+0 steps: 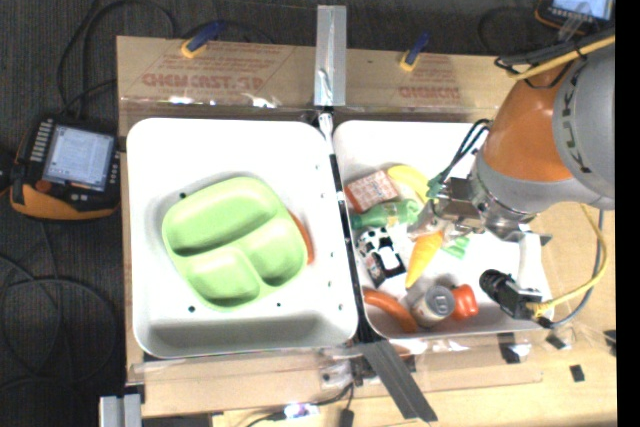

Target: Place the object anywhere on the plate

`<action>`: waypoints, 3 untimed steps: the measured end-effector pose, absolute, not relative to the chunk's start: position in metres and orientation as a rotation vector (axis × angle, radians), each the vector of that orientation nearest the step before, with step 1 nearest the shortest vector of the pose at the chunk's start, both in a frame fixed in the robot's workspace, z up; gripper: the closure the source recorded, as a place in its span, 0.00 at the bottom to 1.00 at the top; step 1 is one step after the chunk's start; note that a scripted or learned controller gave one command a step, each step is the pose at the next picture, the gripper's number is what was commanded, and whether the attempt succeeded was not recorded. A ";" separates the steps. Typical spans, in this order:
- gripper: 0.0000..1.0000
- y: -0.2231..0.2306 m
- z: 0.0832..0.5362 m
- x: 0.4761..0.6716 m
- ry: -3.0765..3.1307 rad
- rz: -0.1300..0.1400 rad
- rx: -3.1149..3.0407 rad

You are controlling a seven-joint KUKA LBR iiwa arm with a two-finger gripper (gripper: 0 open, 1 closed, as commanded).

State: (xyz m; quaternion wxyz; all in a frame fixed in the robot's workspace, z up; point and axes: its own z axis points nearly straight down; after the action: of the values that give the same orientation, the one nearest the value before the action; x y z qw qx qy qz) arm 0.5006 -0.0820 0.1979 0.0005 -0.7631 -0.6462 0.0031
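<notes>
Arm point(560, 145) upper right, over right bin point(500, 310) | hand point(448, 215) among toys, grip unclear | plate point(235, 240) left, bare | placing not done

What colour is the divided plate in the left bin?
The plate is light green, seen in the camera view, lying in the left white bin.

The gripper point(447, 220) hangs over the right bin point(500, 140), a yellow-orange carrot-shaped toy point(422, 255) just below-left of it; the green plate point(232, 237) lies well left.
</notes>
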 end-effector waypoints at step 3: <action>1.00 0.110 0.170 0.534 -1.378 0.013 -2.824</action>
State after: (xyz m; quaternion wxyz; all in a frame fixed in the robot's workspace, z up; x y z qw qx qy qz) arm 0.5340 0.1102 0.1703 -0.0003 -0.8987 -0.4385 0.0042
